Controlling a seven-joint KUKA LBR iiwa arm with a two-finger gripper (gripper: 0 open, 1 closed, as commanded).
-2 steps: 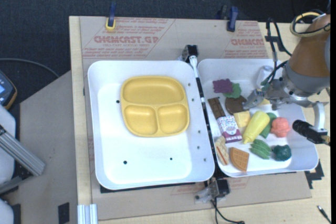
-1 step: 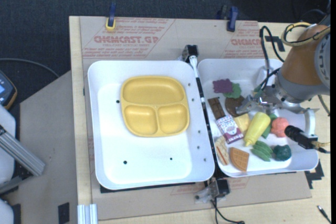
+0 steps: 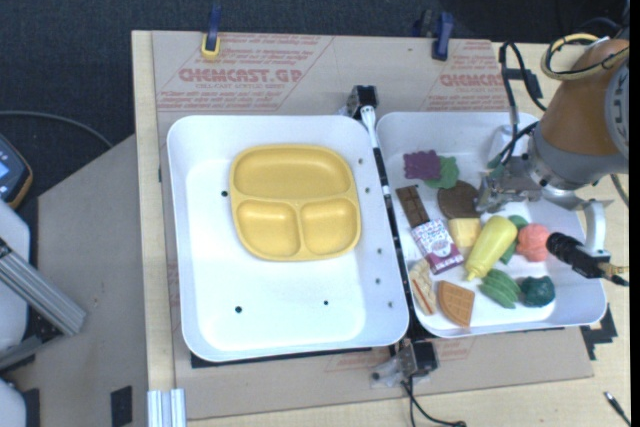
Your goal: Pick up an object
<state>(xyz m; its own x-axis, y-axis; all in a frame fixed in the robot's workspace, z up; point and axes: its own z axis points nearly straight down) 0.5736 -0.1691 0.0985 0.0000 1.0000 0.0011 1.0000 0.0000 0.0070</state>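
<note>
The right bin (image 3: 470,127) holds a heap of toy food. I see purple grapes (image 3: 423,164), a brown bar (image 3: 410,204), a pink-and-white packet (image 3: 435,245), a yellow squash (image 3: 490,247), an orange-red ball (image 3: 534,242), green pieces (image 3: 518,289) and a tan waffle-like wedge (image 3: 456,302). My gripper (image 3: 497,198) reaches in from the right and hangs low over the middle of the heap, just above the yellow squash and beside a dark brown round piece (image 3: 458,201). Nothing is visibly lifted.
The left bin (image 3: 200,265) holds a yellow three-part tray (image 3: 295,200). Clamps (image 3: 211,42) sit on the cardboard's far edge. Cables (image 3: 520,85) run along the right side by the arm's orange band (image 3: 585,110).
</note>
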